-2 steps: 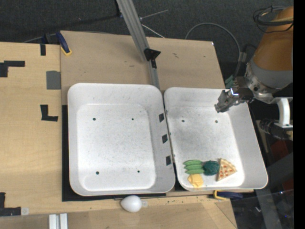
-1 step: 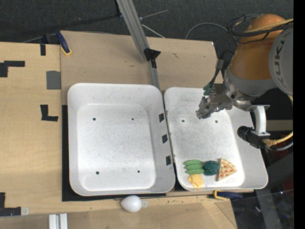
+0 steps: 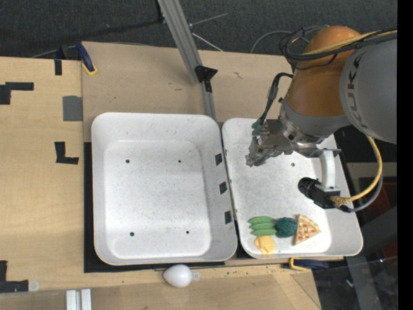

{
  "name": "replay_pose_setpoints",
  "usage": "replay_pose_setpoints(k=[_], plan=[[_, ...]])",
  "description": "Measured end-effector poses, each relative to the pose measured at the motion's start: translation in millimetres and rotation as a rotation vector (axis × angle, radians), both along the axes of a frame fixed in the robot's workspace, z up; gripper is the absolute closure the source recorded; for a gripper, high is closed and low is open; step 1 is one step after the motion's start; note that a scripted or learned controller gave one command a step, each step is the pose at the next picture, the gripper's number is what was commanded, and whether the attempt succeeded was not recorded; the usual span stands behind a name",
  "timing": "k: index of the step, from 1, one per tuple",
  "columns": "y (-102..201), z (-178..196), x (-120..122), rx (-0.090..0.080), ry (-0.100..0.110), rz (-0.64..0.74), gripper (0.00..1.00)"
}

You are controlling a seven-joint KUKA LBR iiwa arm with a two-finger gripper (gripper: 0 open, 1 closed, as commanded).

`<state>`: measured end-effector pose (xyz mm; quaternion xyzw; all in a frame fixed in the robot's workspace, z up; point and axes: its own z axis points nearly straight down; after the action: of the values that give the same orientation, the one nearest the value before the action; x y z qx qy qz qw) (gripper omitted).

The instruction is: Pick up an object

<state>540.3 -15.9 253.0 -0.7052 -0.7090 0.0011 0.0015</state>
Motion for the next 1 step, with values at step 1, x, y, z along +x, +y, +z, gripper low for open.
replay_pose_setpoints(k=[1], plan=[[45.4,-2.2,-3.0,0.000,-0.001,0.001,1.00]])
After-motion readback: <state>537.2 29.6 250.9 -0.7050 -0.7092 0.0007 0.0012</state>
